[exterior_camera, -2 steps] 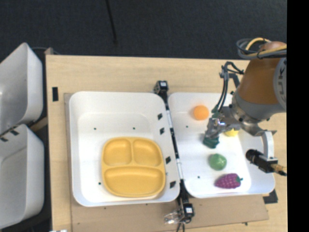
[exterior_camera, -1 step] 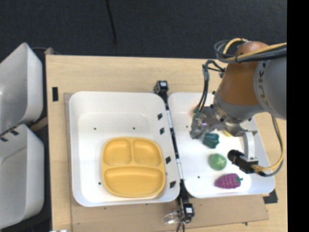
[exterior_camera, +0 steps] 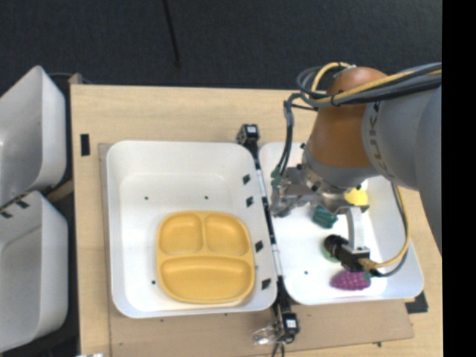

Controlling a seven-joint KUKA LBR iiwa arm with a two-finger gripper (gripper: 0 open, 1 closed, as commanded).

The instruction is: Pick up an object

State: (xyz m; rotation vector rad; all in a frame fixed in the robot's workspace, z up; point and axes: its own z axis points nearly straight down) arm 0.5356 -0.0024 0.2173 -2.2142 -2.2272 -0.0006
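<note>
Arm (exterior_camera: pixel 357 132) hiding much of right bin (exterior_camera: pixel 312 285), gripper (exterior_camera: pixel 286 199) state unclear, purple object (exterior_camera: pixel 349 280) partly covered

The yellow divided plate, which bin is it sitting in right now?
The yellow divided plate lies in the left white bin, toward its near right corner, close to the wall shared with the right bin, where the purple grape bunch lies.

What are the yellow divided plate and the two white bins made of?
The yellow divided plate looks like moulded plastic with a matte finish: even colour, rounded compartment ridges, no sharp glare. The left bin and right bin look like thin, smooth white plastic with soft rounded corners, though coated metal cannot be ruled out.
</note>
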